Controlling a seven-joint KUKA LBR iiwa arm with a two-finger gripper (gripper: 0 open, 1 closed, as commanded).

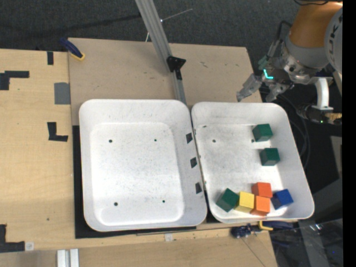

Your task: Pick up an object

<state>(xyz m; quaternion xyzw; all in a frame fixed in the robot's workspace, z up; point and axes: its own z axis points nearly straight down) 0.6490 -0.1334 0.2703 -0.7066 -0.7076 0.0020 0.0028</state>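
Spreading across the left of the view is a pale wooden bench [33,149] marked with black and grey tape patches, and a small blue and yellow object [73,48] lies near its upper edge. A brown board [128,65] covers the middle of the bench under a dark floor backdrop, and a slanted grey metal rail [158,35] crosses it, ending at a black bracket. The left bin [94,115] is white, speckled with small marks and four dark dots. Touching it on the right, the right bin [222,121] holds all the blocks. One green block [262,132] sits near the upper right of that bin, with a darker green block [270,156] just below it, the two apart. Along the lower edge a cluster lies close together: a dark green block [227,199], a yellow block [246,200], two orange blocks [261,196] and a blue block [282,198].

Above the right bin's top right corner, beyond its rim, hangs the gripper [257,89], below the arm's orange band [308,26]. Its two fingers stand apart, a clear gap between them, and nothing lies between them. It touches no block and is well apart from the nearest green block.
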